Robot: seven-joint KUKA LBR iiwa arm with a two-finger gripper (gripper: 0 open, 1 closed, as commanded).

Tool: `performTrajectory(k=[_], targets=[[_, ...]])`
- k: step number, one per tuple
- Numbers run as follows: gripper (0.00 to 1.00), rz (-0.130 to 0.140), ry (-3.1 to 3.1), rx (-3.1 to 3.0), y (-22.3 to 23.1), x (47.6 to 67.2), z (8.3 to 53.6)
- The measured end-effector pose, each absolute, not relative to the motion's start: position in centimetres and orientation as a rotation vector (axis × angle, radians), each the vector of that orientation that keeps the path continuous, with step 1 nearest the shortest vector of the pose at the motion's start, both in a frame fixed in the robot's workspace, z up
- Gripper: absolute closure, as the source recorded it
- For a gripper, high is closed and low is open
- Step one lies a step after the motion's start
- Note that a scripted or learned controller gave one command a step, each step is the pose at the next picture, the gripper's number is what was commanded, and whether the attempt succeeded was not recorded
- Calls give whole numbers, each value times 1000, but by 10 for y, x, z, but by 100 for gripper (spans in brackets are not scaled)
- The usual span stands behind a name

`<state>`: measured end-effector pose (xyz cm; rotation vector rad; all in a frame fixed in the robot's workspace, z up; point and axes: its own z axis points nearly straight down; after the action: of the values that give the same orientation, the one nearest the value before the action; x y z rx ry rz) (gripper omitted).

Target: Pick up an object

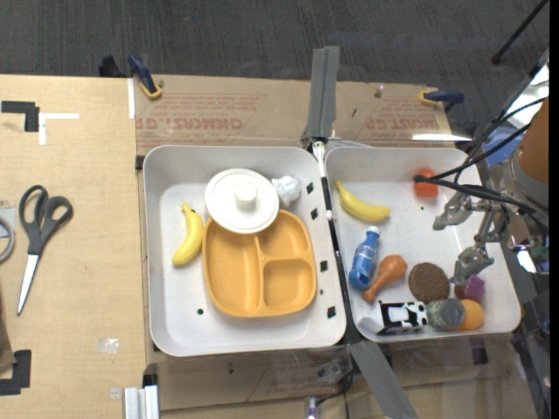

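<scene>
Camera view gives you a slanted look down on the worktop (70,321), with two white bins side by side. The arm comes in from the right, and its hand (465,231) hangs over the right side of the right bin (397,177). You can see its two fingers (451,211) spread apart, one farther and one nearer, with nothing between them.

Below and around the hand you have the loose objects. A brown round cookie-like disc (428,280) lies just left of the near finger. A small purple piece (474,286) sits right beside that finger, with an orange ball (472,314) and a greyish jar (446,313) near the bin's near wall. A black-and-white toy (401,316) lies left of the jar. A brown drumstick-shaped toy (385,275) and a blue bottle (364,257) lie side by side toward the bin's left. A small banana (360,203) rests at the far left, and a red-orange item (424,184) sits at the far side.

Your left bin (162,234) holds a yellow divided tray (259,273), a white round lid (242,200) overlapping its far edge, and a second banana (188,235) just left of the tray.

Scissors (37,234) lie on the worktop, well apart to the left.
</scene>
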<state>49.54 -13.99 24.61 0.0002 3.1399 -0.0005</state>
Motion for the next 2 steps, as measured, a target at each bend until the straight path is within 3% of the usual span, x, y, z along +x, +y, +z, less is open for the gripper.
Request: performTrajectory(k=[1, 2], targets=[[0, -10, 3112, -190, -111, 508, 117], [0, -1, 3137, 55, -102, 564, 93]])
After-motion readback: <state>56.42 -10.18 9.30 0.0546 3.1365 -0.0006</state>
